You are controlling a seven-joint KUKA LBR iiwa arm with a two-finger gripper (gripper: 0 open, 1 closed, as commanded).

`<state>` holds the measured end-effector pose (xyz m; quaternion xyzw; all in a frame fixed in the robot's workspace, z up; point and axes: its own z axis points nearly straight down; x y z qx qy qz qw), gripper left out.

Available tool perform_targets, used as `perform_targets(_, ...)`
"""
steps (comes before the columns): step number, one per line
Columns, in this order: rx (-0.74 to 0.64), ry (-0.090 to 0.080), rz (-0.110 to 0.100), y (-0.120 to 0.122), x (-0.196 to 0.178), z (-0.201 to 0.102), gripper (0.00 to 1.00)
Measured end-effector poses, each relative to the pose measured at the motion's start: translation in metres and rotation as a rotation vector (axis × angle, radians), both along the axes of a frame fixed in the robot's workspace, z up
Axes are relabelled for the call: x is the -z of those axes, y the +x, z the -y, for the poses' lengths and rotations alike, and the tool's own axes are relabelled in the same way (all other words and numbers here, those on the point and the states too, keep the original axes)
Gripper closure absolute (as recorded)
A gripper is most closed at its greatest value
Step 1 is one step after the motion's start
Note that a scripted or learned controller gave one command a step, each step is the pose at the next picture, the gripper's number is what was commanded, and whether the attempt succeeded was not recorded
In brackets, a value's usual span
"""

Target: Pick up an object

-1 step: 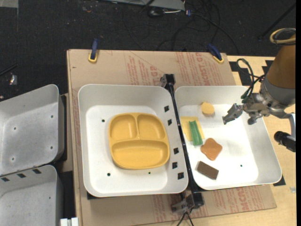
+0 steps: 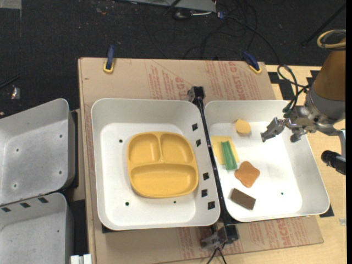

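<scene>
Bins side by side on the bench: the left bin [image 2: 104, 147] carries a yellow divided plate [image 2: 163, 165], the right bin [image 2: 308, 175] carries four small pieces. My gripper [image 2: 281, 129] hangs over the right bin toward its 2 o'clock corner, fingers spread apart with nothing between them — one finger [image 2: 271, 131] points toward 8 o'clock. My arm [image 2: 330, 87] enters at 3 o'clock and is cut off by the frame edge. Nearest piece, at 9 o'clock of the gripper: a small yellow lump [image 2: 243, 127]. Farther off toward 7 o'clock lie a yellow-and-green block [image 2: 226, 153], an orange piece [image 2: 247, 174] and a brown slab [image 2: 242, 198] — their exact shapes are hard to make out.
</scene>
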<state>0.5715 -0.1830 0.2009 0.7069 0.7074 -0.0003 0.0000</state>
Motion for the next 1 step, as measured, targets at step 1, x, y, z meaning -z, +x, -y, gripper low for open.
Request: perform_targets(1, 0.002, 0.001, -0.005, 0.0037, 0.0627, 0.0021, 0.00)
